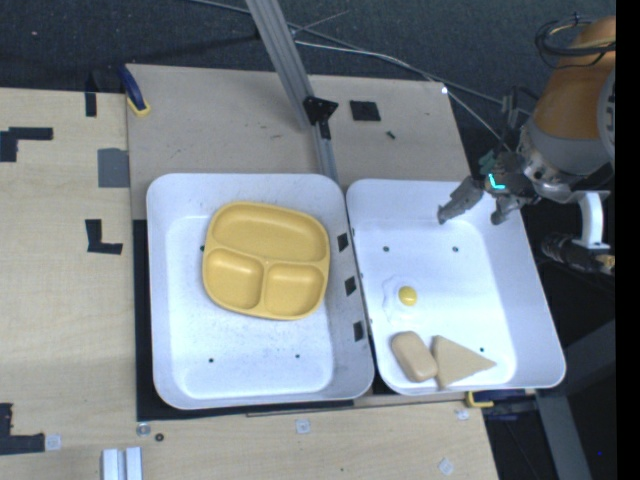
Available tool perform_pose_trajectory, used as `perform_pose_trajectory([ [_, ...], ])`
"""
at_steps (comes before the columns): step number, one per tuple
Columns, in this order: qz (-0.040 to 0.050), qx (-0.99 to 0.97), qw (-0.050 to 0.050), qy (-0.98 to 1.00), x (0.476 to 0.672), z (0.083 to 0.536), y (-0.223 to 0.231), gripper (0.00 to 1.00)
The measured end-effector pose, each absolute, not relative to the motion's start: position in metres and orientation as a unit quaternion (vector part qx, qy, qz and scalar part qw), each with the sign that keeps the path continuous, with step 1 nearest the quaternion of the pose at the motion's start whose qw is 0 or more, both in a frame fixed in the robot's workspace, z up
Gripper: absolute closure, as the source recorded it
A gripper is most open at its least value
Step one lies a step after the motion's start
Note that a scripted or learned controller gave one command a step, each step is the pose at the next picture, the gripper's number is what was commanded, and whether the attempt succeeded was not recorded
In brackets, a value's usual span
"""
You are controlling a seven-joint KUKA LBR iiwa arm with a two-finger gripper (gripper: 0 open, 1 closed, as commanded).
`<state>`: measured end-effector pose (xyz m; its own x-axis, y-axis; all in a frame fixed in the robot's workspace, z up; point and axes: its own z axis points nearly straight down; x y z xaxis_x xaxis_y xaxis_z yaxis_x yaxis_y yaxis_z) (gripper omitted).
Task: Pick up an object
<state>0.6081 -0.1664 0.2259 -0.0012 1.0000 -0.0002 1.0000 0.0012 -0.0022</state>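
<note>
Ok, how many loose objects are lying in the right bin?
3: a small yellow ball mid-bin, a tan rounded block and a tan wedge side by side near its front edge.

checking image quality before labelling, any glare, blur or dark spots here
Camera view: mild glare whitens the right bin floor around the yellow ball, washing out detail; the yellow tray in the left bin is evenly lit and sharp; the gripper looks slightly soft; the top background is dark.
</note>
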Motion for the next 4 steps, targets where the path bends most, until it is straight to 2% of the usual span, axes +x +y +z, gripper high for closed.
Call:
perform_pose_trajectory([
  [1, 0.0006, -0.707, 0.0, -0.708, 0.608, 0.226, -0.166, 0.0],
  [3, 0.002, -0.706, 0.002, -0.708, 0.617, 0.106, -0.172, 0.0],
  [4, 0.0007, -0.706, -0.001, -0.708, 0.617, 0.085, -0.172, 0.0],
])
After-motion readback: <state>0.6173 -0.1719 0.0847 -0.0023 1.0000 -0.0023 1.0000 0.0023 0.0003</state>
